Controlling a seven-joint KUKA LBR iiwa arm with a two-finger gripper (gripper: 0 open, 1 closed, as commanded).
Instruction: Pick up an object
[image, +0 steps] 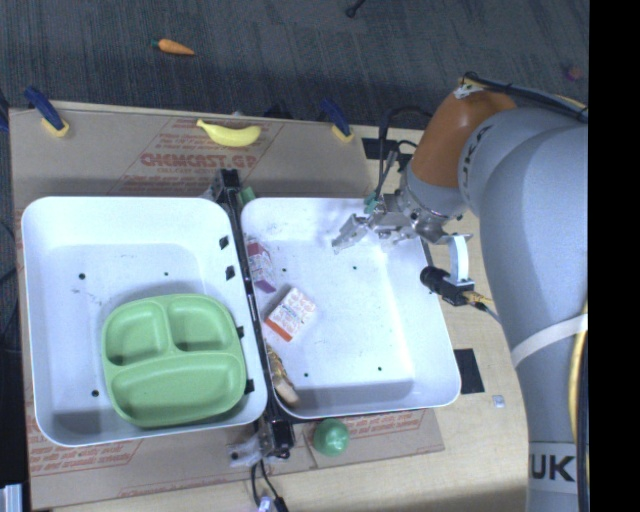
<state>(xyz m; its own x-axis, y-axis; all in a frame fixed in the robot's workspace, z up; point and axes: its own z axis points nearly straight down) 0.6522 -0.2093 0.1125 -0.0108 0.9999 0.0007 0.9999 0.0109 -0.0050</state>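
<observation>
White plastic makes up both shallow bins, set side by side on a cardboard sheet (180, 150). The left bin (60, 230) carries a green divided plate (175, 357) in its near right part, leaving open floor along its far and left sides. The right bin (400, 340) has most of its floor bare towards the right and near edges. Its things crowd the left wall: a small orange-and-white box (291, 314) lies a little in from that wall, a small packet (260, 265) sits farther back against the wall, and a tan, elongated item (281, 385) lies in the near left corner.

The gripper (350, 233) hangs over the far part of the right bin, reaching in from the right, well apart from the box. Whether its fingers are spread or pressed together I cannot tell; nothing is seen between them.

Outside the bins, a yellow banana (230, 131) rests on the cardboard beyond the far rim, and a green ball (330, 437) sits just past the near rim of the right bin.
</observation>
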